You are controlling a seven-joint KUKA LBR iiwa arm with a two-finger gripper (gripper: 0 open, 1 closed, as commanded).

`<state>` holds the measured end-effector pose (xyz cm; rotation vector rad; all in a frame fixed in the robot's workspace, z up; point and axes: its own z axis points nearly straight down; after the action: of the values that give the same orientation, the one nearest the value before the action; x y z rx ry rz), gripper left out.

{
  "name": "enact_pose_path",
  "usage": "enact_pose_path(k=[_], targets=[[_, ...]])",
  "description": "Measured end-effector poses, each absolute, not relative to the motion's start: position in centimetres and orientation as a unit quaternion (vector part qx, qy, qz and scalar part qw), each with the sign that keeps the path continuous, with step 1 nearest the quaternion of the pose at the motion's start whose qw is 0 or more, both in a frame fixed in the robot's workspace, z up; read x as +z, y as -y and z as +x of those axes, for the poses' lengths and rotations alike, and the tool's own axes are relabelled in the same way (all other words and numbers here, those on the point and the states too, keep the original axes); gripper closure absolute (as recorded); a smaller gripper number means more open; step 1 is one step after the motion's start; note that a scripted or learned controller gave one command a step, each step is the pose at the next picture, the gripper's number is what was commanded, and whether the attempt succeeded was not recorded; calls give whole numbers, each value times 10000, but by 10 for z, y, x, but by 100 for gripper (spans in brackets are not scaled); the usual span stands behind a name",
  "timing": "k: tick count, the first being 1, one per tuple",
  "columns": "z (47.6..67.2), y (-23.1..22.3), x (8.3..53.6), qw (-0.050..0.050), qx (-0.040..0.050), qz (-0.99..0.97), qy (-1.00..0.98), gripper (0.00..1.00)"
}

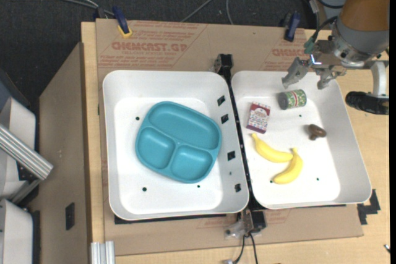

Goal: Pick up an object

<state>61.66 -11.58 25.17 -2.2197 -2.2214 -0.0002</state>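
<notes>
The right bin (346, 182) holds a small green-labelled can (292, 99) lying on its side, a red and white box (259, 117), two yellow bananas (281, 159) and a small brown lump (316, 131). My gripper (309, 75) hangs over the bin's far edge, just above the can, with its two fingers spread open and nothing between them. The grey and orange arm rises from it to the upper right.
The left bin (117, 151) holds a teal divided plate (178, 141). A black clamp strip (232, 133) runs between the bins. Blue clips (122, 23) sit on the cardboard backing, and cables trail across the dark floor behind.
</notes>
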Motion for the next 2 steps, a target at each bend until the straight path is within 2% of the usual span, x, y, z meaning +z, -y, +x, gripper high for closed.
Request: enact_pose_path(k=[1, 2], targets=[[609, 112, 207, 28, 16, -7070, 7072, 0], [606, 112, 143, 34, 19, -7072, 7070, 0]])
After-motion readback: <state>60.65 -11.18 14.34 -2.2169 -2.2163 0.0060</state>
